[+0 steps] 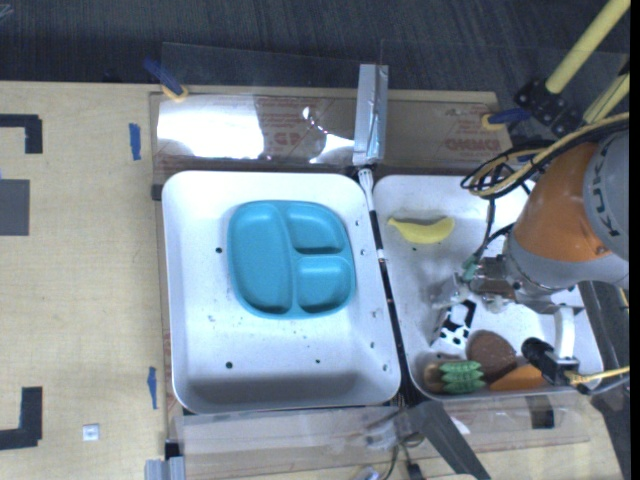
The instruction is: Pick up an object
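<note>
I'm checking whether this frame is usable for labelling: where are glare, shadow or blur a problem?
In the camera view, strong glare whitens the clear plastic sheet behind the left white bin; the divided blue plastic tray is evenly lit and sharp; the arm's shadow dims the right white bin, where the small black-and-white toy looks soft and hard to identify.

looking down from a fixed mount above the bench, at a slight slant. framing both white bins side by side: left bin, right bin. standing far enough back for bench margins around the bins. taking in the arm from the right.
</note>
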You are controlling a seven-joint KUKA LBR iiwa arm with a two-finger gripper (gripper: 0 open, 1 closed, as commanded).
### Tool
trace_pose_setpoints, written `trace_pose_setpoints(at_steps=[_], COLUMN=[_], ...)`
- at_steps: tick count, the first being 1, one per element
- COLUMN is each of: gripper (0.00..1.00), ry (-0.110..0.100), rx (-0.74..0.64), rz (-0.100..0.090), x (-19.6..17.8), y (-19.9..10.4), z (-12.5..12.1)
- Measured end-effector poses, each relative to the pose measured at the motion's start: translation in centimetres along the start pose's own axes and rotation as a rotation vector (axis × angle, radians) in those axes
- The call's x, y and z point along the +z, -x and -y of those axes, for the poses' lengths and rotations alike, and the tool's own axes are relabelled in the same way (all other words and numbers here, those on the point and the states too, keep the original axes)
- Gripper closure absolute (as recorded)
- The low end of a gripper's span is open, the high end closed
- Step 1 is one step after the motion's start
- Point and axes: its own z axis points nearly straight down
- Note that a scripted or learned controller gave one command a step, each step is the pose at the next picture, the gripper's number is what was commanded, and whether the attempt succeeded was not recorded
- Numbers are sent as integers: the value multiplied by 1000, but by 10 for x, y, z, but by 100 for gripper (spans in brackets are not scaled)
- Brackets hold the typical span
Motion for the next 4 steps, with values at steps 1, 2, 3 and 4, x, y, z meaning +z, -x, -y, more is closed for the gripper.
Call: trace_pose_setpoints(at_steps=[1, 2, 3, 4], gripper=[100, 100, 0, 0], ry=[3, 1, -5, -7], rx=[3, -45, -41, -52], rz=[0, -2, 0, 1], x=[-10, -91, -88, -88], y=[1, -80, -77, -26], z=[-1, -87, -86, -43])
